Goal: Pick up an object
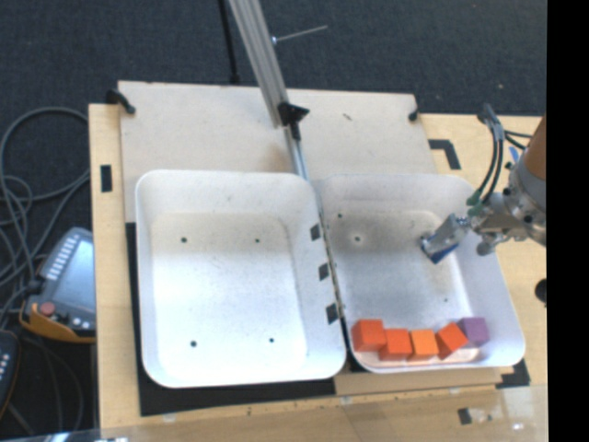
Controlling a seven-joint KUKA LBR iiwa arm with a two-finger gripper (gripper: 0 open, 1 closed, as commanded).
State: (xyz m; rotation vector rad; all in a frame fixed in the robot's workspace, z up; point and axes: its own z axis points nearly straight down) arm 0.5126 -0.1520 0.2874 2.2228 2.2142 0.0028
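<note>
At the far left of the frame a tangle of cables point(37, 164) lay on the dark floor, with a handheld controller point(66, 274) below them. Next came the left bin point(156, 191), its floor bare and speckled. Along the middle a slanted metal rail point(262, 49) ran down to the seam between the bins. In the right bin point(502, 288), lower right of the frame, a row of orange blocks point(409, 341) sat against the near wall, touching one another, with a purple block point(474, 329) at the row's right end. My claw point(444, 243) hung above that bin's right-centre floor, well above the blocks in the picture. Whether my fingers were spread or clenched I could not tell; nothing was visibly between them. I judged I was only at the approach step. The next move called for travelling toward the lower edge of the frame, over one block, then descending.
</note>
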